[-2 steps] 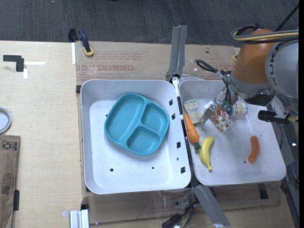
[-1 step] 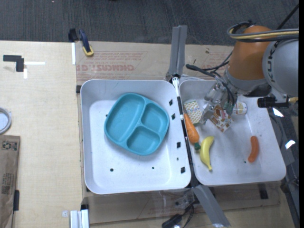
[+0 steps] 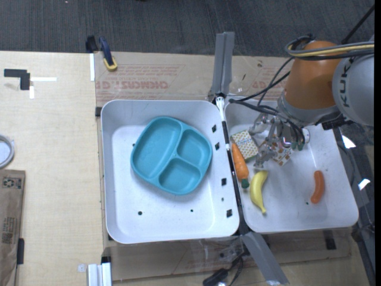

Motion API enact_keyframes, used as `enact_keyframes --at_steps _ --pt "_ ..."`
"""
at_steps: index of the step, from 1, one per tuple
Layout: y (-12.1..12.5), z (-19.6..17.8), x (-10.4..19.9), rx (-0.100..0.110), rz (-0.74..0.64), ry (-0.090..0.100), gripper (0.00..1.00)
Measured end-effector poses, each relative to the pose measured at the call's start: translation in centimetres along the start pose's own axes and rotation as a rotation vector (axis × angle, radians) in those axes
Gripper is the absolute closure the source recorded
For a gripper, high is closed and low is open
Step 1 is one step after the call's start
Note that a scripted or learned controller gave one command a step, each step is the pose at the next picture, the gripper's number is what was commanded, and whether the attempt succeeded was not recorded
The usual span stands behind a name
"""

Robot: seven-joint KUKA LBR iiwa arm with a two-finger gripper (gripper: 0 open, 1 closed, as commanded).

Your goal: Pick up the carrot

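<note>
The carrot (image 3: pixel 239 161) is orange with a green stub at its near end. It lies along the left wall of the right bin (image 3: pixel 297 222), beside the divider. My gripper (image 3: pixel 271 148) hangs low over the right bin's back middle, a short way right of the carrot and apart from it. Right under the gripper is a small patterned packet (image 3: pixel 282 156). Nothing from the bin is seen held in the gripper.
A yellow banana (image 3: pixel 258 189) lies just right of the carrot's near end. A patterned square item (image 3: pixel 244 143) sits by the carrot's far end. A red sausage (image 3: pixel 318 186) lies at the right. The left bin (image 3: pixel 119 219) holds a blue divided plate (image 3: pixel 172 155).
</note>
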State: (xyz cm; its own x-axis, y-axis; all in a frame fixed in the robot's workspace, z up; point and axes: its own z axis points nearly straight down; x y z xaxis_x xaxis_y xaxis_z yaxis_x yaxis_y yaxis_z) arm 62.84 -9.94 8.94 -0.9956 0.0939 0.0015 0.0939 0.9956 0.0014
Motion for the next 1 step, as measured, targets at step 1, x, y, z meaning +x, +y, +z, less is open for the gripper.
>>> enact_keyframes --at_steps 1 --pt "-0.5 -0.71 -0.15 0.004 0.01 -0.003 1.0"
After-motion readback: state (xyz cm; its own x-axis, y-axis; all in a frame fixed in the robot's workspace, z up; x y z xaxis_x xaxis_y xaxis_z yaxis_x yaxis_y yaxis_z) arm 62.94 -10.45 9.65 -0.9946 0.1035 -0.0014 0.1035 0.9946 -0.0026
